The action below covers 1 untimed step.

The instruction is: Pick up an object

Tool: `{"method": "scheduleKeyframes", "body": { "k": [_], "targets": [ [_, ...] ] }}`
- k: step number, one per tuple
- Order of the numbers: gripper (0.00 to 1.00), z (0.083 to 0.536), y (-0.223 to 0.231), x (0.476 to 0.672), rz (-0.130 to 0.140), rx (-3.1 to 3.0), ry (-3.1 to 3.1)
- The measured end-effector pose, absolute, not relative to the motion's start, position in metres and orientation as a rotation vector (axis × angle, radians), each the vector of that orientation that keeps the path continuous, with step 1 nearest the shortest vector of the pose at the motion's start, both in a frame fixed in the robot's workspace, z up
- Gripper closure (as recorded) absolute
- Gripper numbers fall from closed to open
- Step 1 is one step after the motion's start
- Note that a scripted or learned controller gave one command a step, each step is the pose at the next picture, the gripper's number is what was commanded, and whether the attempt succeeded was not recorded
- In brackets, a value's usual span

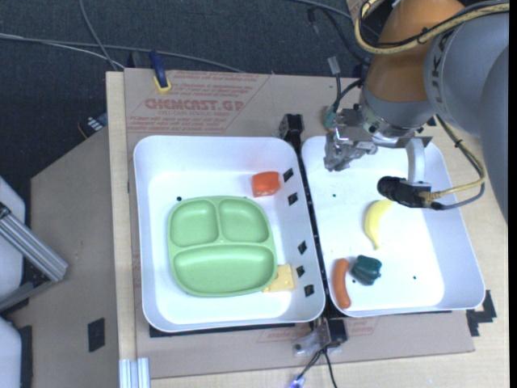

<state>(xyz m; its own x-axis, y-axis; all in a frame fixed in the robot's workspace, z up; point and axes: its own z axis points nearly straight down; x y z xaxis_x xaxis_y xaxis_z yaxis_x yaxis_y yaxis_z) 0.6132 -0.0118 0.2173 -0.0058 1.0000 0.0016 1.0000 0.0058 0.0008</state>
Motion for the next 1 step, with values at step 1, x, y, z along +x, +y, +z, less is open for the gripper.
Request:
{"method": "scheduleKeyframes", "body": {
  "k": [1],
  "targets": [
    [1.0,0.2285,0.0409,0.6154,-0.004,-2.215,-2.228]
  ]
}}
